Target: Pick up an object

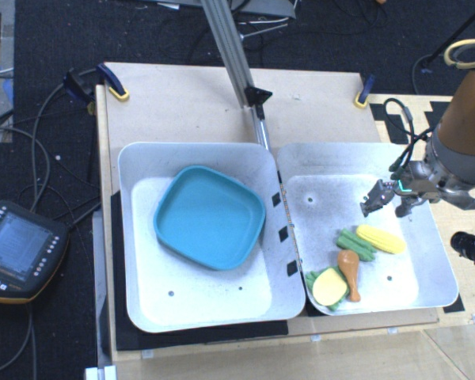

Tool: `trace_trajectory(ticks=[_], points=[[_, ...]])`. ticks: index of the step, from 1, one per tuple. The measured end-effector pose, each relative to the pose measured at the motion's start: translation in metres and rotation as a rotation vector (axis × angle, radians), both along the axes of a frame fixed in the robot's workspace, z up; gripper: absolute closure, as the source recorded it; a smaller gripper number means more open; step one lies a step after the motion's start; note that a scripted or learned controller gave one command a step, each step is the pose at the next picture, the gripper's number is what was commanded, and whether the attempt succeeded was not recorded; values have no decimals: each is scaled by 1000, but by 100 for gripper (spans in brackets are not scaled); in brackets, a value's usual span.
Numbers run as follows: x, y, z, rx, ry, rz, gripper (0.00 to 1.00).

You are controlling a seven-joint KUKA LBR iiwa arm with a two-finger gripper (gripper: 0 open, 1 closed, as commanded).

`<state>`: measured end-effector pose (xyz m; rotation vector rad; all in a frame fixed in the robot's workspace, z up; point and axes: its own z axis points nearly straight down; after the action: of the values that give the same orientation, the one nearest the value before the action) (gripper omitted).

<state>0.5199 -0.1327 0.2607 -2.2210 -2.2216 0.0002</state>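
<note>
From the overhead camera, the bench [317,101] carries 2 white bins. The left bin [142,291] holds a blue plate [210,217]. The right bin [317,172] holds 3 toy foods near its front: a corn cob [381,239] with green husk, a drumstick [350,269] just beside it, and a halved yellow-green fruit [328,286] touching the drumstick's end.

The gripper [389,199] hangs above the right bin, just behind the corn, its fingers spread with nothing between them. Judging by this, the pick is not yet done: the descent, the closing and the lift are all left, and the corn looks the likeliest target.
</note>
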Motion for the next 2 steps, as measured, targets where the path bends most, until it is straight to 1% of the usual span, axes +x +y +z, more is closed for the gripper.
trace_trajectory(ticks=[1, 2], points=[[0, 0, 0, 0, 0, 0, 0], [-7, -7, -56, 1, 5, -1, 0]])
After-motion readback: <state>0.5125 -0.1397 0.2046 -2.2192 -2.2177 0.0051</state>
